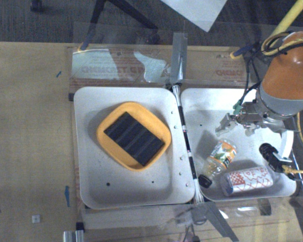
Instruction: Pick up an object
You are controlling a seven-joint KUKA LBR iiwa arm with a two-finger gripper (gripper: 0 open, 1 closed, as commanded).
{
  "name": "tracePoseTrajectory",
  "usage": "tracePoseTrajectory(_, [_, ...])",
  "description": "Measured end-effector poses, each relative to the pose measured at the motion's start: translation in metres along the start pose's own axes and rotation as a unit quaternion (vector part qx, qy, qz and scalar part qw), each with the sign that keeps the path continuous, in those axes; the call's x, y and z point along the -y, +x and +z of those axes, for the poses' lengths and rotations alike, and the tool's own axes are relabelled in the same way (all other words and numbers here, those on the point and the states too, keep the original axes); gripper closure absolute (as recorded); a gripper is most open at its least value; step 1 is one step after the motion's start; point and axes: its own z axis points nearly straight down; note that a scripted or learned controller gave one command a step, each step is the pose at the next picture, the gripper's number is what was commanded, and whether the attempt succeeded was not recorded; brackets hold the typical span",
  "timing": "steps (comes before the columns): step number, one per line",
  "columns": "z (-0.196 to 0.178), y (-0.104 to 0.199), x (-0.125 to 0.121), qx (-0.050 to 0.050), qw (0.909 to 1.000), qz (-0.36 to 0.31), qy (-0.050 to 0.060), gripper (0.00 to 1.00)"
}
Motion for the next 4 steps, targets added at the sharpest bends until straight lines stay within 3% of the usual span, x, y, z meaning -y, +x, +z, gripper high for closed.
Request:
tracePoseTrajectory(1, [-0.010, -0.001, -0.001, 0.000, 1.0000, 0.001, -0.001, 1.00])
tracePoseTrajectory(2, [-0.010, -0.001, -0.001, 0.000, 1.0000, 0.001, -0.001, 0.00])
tracePoseTrajectory(3, [0.121, -0.029, 0.008, 0.001, 1.0000, 0.007, -0.003, 0.00])
tracePoseTrajectory(4, [0.126, -0.073, -0.002, 0.001, 0.9994, 0.033, -0.006, 0.00])
